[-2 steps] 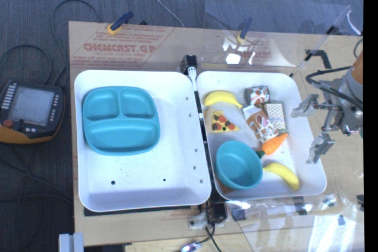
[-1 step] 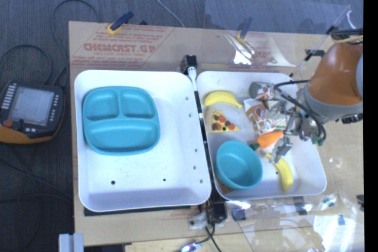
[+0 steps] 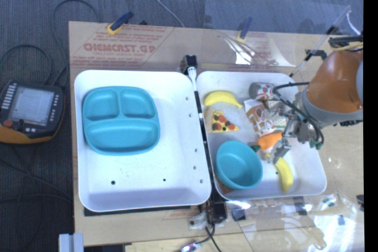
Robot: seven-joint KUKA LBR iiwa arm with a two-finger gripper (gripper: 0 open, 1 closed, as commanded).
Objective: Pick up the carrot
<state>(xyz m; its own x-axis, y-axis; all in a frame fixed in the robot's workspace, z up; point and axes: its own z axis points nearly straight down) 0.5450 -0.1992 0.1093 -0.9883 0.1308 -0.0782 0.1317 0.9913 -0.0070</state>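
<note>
The orange carrot [image 3: 269,140] lies in the right bin [image 3: 307,186], between the blue bowl [image 3: 238,164] and a crumpled snack packet [image 3: 267,116]. My gripper [image 3: 283,142] hangs low over the bin right beside the carrot, on its right side, and seems to touch it. The arm's orange band [image 3: 335,87] rises behind it at the right edge. The gripper's body hides the carrot's right end.
The right bin also holds a banana [image 3: 222,98] at the back, a pizza slice toy [image 3: 223,122], a second banana [image 3: 285,174] just below the gripper and a can [image 3: 260,90]. A blue divided plate [image 3: 120,120] sits in the left bin [image 3: 142,186].
</note>
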